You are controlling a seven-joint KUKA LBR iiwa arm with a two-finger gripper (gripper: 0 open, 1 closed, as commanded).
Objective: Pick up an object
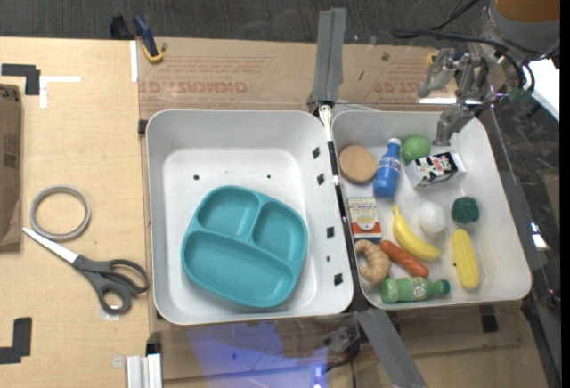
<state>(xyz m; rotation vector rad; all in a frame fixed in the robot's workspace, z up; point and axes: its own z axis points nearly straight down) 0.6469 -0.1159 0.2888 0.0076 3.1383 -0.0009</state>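
Hovering over the far right corner of the right bin (pixel 503 199), with the hand (pixel 452 124) low above the black-and-white carton (pixel 435 168) and not clearly touching it; fingers hard to read from this angle, so cannot tell if spread or pressed together. Best to lower straight onto the carton, centred across its short sides (green ball (pixel 415 147) and blue bottle (pixel 387 169) stand just beside, easy to knock). Better to close only when both fingers pass the carton edges, then lift straight up. Elsewhere, teal plate (pixel 245 246) in the left bin (pixel 169 137), scissors (pixel 93 270) on the tabletop (pixel 62 155).

Glossy teal plastic tray (pixel 245 246); smooth white bins (pixel 233 124); matt wooden bench (pixel 80 155).
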